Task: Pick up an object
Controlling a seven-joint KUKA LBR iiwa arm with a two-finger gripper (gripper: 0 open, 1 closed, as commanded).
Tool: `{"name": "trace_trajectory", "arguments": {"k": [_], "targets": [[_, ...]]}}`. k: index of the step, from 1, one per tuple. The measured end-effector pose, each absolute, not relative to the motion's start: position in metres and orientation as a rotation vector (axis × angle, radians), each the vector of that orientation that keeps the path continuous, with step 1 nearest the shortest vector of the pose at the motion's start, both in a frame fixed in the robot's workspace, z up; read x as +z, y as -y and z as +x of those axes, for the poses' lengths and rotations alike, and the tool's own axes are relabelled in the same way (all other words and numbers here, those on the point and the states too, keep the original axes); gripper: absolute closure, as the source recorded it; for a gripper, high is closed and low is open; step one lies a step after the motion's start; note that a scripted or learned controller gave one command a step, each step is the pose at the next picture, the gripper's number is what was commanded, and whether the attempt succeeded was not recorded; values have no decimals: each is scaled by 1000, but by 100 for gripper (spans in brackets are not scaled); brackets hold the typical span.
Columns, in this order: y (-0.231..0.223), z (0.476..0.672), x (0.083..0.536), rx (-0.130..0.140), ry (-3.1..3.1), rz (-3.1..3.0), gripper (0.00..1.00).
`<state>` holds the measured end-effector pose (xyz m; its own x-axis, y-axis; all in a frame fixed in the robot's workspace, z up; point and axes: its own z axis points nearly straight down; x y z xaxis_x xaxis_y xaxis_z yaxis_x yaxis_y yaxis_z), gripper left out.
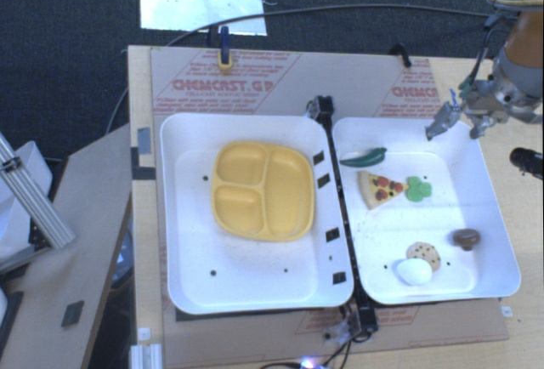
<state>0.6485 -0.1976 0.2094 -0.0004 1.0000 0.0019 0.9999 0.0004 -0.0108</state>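
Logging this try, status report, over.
Gripper open, holding nothing, above right white bin's far rim. Toy pizza slice, green pepper, cookie, white egg all lying untouched. Path clear.

Grey arm (520, 70), orange band; metallic end effector (459, 119), two thin fingers

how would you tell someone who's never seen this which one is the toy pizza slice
Of the two white bins, look in the right bin, the one without the yellow plate. In its upper left part lies the pizza slice, a tan wedge dotted red. It sits below a dark green pepper and beside a bright green broccoli piece.
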Motion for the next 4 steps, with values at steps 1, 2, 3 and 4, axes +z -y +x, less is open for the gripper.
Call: {"name": "trace_trajectory", "arguments": {"k": [1,2,3,4], "targets": [[197,651,219,-1,2226,-2219,0],[195,642,171,1,2223,-2219,0],[194,638,129,0,2223,-2221,0],[193,638,83,0,2225,-2217,0]]}}
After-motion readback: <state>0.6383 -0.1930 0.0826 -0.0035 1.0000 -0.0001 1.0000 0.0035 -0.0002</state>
